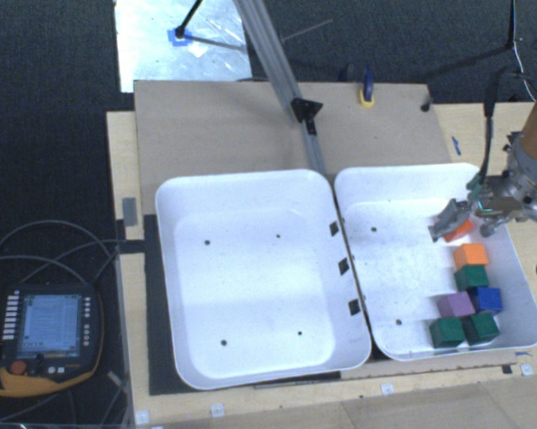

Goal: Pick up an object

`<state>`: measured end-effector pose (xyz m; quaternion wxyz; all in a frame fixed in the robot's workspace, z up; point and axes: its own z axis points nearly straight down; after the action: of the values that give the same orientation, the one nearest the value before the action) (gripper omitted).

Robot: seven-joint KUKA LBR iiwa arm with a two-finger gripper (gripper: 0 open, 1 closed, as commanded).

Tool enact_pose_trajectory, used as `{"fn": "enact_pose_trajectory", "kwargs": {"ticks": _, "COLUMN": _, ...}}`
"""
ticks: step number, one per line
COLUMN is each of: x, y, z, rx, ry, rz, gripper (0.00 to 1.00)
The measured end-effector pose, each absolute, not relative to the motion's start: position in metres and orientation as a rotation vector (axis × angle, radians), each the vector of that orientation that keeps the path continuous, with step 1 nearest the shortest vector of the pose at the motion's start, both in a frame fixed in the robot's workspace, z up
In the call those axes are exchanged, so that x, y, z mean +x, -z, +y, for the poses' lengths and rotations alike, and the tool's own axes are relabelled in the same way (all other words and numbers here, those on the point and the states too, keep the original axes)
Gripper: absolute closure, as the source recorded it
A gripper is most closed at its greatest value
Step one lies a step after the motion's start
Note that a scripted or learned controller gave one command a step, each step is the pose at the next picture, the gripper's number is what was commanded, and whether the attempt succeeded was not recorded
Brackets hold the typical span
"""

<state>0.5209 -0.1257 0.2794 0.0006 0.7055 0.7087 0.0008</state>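
Two shallow white plastic bins sit side by side on a pale tan tabletop [226,112], matte and flat. Left bin [182,350]: smooth glossy floor, rounded corners, a few small dark dots. Right bin [385,338]: same shape, floor faintly speckled.

Small solid blocks cluster at lower right of the right bin, all boxy with crisp edges. Orange cube [471,255] at the top; dark green block [469,277] just below it, touching; blue cube [489,299] below that; purple cube [455,305] to its left; two more green cubes, one [447,332] at the bottom left of the cluster, the other [481,327] beside it.

Grey metal claw [454,219] reaches in from right of frame, over the upper right part of the right bin, just above the orange cube. A red-orange scrap [459,232] shows beneath its tip; whether it is gripped I cannot tell, nor how wide the claw stands.

Grey metal pole [272,50] slants from top centre. Dark carpet floor [44,105] surrounds. Yellow-edged handheld pendant with lit screen [47,333] at lower left, black cables looping.
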Motion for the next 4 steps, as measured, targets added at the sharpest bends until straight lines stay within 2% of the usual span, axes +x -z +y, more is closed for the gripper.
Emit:
{"fn": "enact_pose_trajectory", "kwargs": {"ticks": 1, "x": 0.521, "y": -0.280, "z": -0.126, "rx": 2.217, "ry": -0.003, "rz": 2.224, "gripper": 0.00}}
{"fn": "enact_pose_trajectory", "kwargs": {"ticks": 3, "x": 0.515, "y": -0.195, "z": -0.125, "rx": 2.221, "ry": 0.002, "rz": 2.226, "gripper": 0.00}}
{"fn": "enact_pose_trajectory", "kwargs": {"ticks": 4, "x": 0.520, "y": -0.152, "z": -0.129, "rx": 2.221, "ry": 0.003, "rz": 2.226, "gripper": 0.00}}
